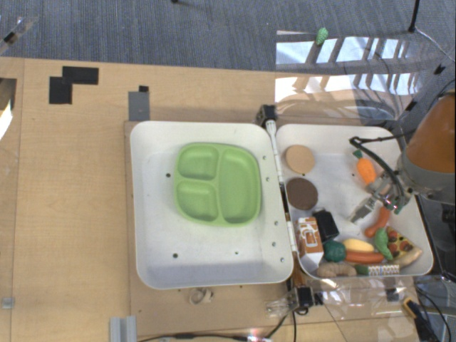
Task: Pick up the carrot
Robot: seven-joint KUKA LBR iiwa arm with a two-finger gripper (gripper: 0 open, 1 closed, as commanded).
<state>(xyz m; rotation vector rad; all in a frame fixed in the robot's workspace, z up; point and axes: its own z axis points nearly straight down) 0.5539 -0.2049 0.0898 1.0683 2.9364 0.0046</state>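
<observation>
- Orange toy carrot (365, 170), green-topped, lies in the right bin (335, 137) toward its far right side, just left of the arm (431, 148).
- Gripper (375, 205) hovers just near of it, fingers apart, holding nothing.
- Likely light, rigid, slick plastic; grip across the thick middle.

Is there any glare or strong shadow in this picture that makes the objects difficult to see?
In the camera view, bright glare lies on the clear panel above the right bin; a soft shadow crosses the near part of the left bin; the carrot is evenly lit and sharp, and the gripper beside it looks slightly blurred.
</observation>
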